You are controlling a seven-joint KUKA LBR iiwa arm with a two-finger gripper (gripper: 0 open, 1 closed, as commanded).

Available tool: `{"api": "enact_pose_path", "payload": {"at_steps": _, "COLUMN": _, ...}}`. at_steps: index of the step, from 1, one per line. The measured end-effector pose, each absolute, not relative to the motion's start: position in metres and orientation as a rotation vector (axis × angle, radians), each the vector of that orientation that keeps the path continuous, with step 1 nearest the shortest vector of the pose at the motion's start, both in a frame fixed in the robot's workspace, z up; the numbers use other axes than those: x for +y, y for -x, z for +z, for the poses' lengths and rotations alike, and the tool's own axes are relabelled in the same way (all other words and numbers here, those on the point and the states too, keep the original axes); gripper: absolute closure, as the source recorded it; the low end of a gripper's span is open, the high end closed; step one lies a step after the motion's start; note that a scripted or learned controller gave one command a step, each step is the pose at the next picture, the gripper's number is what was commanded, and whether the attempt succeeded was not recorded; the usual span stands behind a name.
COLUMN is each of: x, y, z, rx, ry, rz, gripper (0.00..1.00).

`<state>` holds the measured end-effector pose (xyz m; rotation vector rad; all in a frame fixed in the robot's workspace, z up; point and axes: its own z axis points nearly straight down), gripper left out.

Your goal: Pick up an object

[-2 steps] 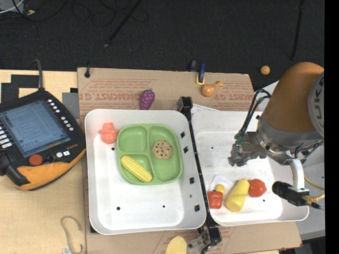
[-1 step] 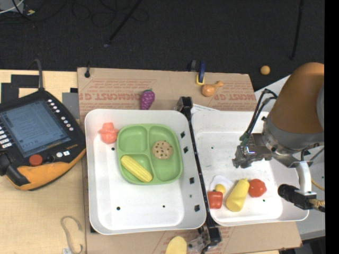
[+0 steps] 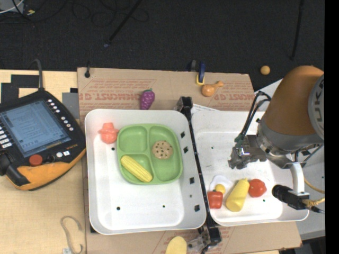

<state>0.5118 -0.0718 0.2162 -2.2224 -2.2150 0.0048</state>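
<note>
My gripper [image 3: 239, 160] hangs low over the middle of the right bin [image 3: 212, 142], under the orange-banded wrist. Just below it, along the bin's front edge, lie a yellow bottle-shaped toy [image 3: 237, 194], a red tomato [image 3: 257, 188], a small red piece [image 3: 215, 199] and a small yellow piece [image 3: 220, 187]. The gripper is above these and apart from them, and nothing is seen held in it.
The left bin [image 3: 137, 210] holds a green divided plate [image 3: 175, 168] with a corn cob [image 3: 136, 168] and a cookie [image 3: 161, 150], plus a pink toy [image 3: 108, 133]. A purple grape toy [image 3: 146, 98] and an orange toy [image 3: 210, 89] lie behind the bins. A tablet [image 3: 32, 128] sits at left.
</note>
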Motion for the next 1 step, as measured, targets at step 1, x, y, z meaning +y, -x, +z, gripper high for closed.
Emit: {"api": "enact_pose_path", "payload": {"at_steps": 1, "x": -0.0689, "y": -0.5154, "z": 0.2188, "rx": -2.219, "ry": 2.220, "rz": 0.002, "gripper": 1.00}}
